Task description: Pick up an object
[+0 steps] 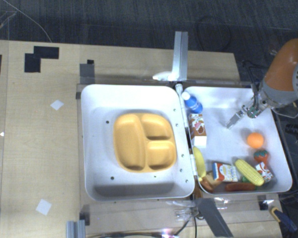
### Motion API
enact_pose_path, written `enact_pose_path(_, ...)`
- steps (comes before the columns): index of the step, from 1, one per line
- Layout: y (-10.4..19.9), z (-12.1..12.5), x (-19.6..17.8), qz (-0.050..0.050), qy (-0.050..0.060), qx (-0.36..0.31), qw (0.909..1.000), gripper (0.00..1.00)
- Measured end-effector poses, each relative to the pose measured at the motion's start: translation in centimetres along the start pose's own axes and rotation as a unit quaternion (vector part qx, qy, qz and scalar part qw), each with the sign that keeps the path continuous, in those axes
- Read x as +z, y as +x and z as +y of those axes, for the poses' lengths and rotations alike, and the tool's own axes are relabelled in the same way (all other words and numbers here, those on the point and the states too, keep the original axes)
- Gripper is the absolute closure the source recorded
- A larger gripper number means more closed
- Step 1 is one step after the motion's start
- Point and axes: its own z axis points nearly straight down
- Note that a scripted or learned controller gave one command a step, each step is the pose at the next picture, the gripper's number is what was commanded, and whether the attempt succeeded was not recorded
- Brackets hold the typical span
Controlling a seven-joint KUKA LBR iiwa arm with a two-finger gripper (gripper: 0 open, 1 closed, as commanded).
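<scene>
My gripper [232,121] hangs over the upper middle of the right bin [283,148], pointing down and to the left above bare white floor. Nothing shows in it. An orange ball [256,140] lies a little to its lower right. Below that sits a small red fruit with a green top [260,156]. A yellow corn cob [249,172] rests at the bin's front on a small printed carton [226,172]. Along the left wall lie a blue-capped bottle [192,103], a brown and white carton [197,129] and a banana [199,162].
The left bin [97,138] holds a yellow divided tray [144,142]. A grey metal post [181,53] stands behind the seam between the bins. The arm's orange band [283,68] is over the right bin's far right corner.
</scene>
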Motion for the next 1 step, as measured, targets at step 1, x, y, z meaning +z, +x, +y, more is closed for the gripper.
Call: enact_pose_path(1, 4.46, 6.99, -0.47, 0.001, 0.007, 0.063, 0.998, 0.0)
